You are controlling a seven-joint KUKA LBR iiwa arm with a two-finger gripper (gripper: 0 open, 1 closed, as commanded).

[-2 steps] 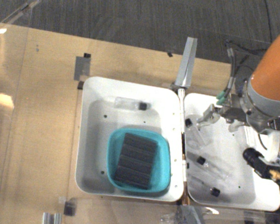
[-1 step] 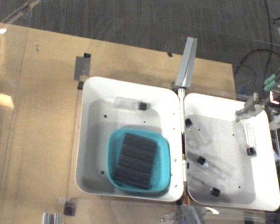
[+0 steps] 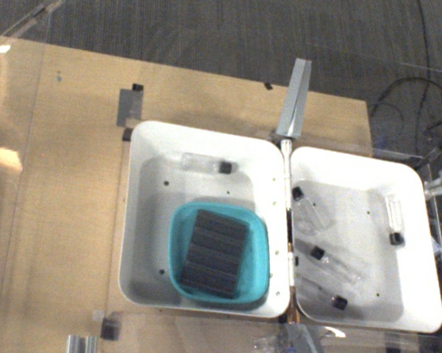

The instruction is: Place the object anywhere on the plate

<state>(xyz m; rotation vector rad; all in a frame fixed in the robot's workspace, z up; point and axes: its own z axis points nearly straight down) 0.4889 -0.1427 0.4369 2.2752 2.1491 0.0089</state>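
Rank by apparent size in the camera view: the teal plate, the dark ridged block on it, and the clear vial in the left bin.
1. teal plate
2. dark ridged block, lying within the plate
3. clear vial, far smaller than both

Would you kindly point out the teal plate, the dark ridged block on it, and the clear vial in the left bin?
teal plate [image 3: 256, 258]: camera view, on its bare right rim.
dark ridged block [image 3: 215, 252]: camera view, on the middle of its top face.
clear vial [image 3: 204, 163]: camera view, on its clear body, left of the black cap.

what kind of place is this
Probably a robotics lab bench: two white bins side by side on a wooden bench, a teal plate in one, cables trailing nearby.
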